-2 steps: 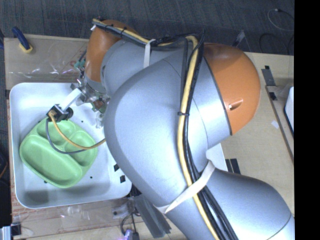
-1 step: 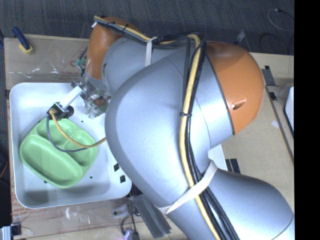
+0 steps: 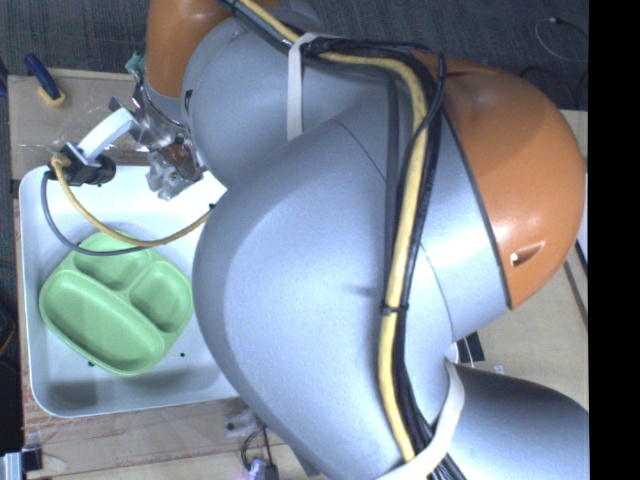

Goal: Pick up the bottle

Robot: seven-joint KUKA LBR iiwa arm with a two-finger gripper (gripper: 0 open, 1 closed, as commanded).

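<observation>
A wooden bench [image 3: 120,430] carries a shallow white bin [image 3: 60,393] at the eight o'clock side of the view. A green divided plate [image 3: 115,303] with three compartments lies flat in the bin, toward its nine o'clock wall. At ten o'clock, on the bench's far corner, a small blue-and-yellow clamp [image 3: 44,78] rests on the wood, well apart from the bin's rim.
</observation>
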